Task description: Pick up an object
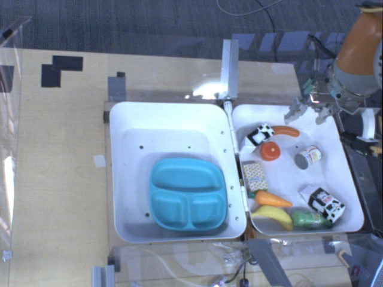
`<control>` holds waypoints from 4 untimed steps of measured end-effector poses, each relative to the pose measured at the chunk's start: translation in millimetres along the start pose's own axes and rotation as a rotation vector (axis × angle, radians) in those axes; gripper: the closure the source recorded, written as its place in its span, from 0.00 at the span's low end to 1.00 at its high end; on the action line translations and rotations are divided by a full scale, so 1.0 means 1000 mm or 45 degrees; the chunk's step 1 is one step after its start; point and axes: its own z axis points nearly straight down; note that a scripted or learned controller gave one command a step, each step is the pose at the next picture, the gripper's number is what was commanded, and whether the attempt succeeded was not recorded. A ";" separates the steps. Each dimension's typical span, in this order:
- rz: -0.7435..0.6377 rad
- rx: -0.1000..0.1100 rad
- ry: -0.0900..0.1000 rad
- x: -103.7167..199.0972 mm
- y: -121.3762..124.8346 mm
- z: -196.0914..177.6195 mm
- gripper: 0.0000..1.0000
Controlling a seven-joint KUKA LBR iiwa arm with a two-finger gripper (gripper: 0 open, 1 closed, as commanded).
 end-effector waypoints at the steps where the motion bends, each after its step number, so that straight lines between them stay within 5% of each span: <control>1: 0.081 -0.006 -0.001 -0.023 0.011 0.121 0.00; 2: 0.074 -0.008 -0.002 -0.022 0.013 0.112 1.00; 3: -0.002 -0.006 -0.002 -0.038 -0.021 0.013 1.00; 4: -0.223 -0.005 -0.002 -0.033 -0.027 0.022 1.00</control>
